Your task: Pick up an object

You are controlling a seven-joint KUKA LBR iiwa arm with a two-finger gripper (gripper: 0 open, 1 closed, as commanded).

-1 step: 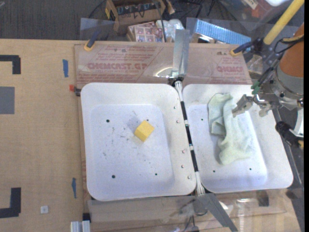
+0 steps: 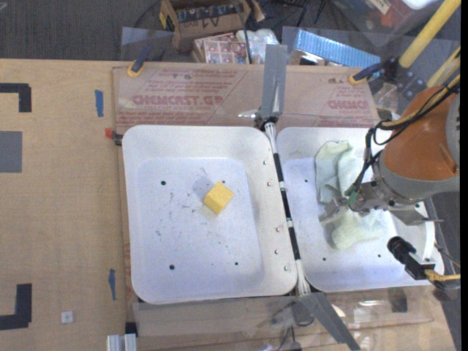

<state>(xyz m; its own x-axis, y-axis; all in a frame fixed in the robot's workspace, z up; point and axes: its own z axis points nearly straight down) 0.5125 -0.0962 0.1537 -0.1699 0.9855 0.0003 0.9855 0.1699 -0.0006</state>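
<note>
A small yellow block (image 2: 218, 197) lies near the middle of the left bin (image 2: 146, 152). A crumpled pale green-white cloth (image 2: 335, 163) lies in the right bin (image 2: 307, 269), stretching from its upper middle down to its lower middle. My gripper (image 2: 335, 203) reaches in from the right and sits low over the middle of that cloth, with the wrist and grey-orange arm (image 2: 420, 159) covering the cloth's right side. Whether anything is held is hidden.
A metal divider (image 2: 281, 196) runs between the two bins. Cardboard panels (image 2: 190, 101) stand behind the bins, with clutter beyond them. The wooden bench (image 2: 58, 196) extends to the left, with blue tape marks.
</note>
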